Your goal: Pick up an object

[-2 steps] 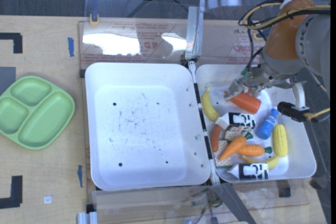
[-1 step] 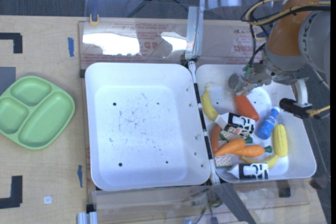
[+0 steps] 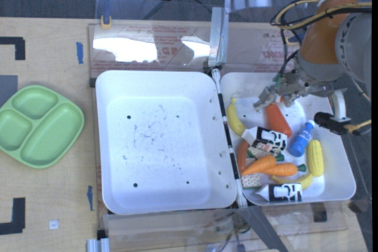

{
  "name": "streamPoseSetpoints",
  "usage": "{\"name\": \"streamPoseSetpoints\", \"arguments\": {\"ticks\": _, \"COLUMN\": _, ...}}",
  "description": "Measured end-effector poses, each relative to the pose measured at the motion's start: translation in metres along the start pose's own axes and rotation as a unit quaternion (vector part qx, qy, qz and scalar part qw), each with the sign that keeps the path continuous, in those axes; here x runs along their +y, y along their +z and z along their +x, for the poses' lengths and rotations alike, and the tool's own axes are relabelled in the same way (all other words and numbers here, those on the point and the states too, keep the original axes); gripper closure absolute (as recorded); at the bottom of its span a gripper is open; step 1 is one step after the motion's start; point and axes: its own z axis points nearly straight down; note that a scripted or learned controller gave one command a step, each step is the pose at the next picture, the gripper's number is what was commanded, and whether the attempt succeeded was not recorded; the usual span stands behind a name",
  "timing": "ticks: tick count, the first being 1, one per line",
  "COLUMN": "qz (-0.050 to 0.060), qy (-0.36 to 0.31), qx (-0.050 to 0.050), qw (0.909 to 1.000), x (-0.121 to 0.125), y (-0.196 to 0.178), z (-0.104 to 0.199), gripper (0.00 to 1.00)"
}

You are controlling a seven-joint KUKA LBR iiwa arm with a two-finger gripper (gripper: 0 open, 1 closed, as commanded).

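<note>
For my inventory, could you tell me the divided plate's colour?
Light green divided plate, in the camera view.

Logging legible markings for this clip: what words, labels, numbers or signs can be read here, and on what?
None can be read.
Black-and-white pack: bold black marks, too blurred.
Second black-and-white pack: same kind of marks, unreadable.
Clear panel behind right bin: reddish print, too small.
Clear panel behind left bin: reddish print, washed out by glare.
</note>
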Motion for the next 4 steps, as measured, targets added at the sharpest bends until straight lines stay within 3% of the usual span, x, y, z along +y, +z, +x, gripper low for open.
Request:
{"name": "streamPoseSetpoints", "arguments": {"ticks": 1, "qz": 0.000, "qy": -0.029, "qx": 0.003, "qw": 0.9996, "x": -0.005, "y": 0.036, "z": -0.022, "gripper": 0.00}}
{"name": "streamPoseSetpoints", "arguments": {"ticks": 2, "qz": -0.009, "qy": -0.038, "qx": -0.001, "qw": 0.9992, "x": -0.041, "y": 0.036, "z": -0.062, "gripper": 0.00}}
{"name": "streamPoseSetpoints", "arguments": {"ticks": 3, "qz": -0.008, "qy": 0.013, "qx": -0.001, "qw": 0.9999, "x": -0.052, "y": 0.029, "z": -0.009, "gripper": 0.00}}
{"name": "streamPoseSetpoints", "arguments": {"ticks": 4, "qz": -0.010, "qy": 0.014, "qx": -0.001, "qw": 0.9999, "x": -0.051, "y": 0.019, "z": -0.010, "gripper": 1.00}}
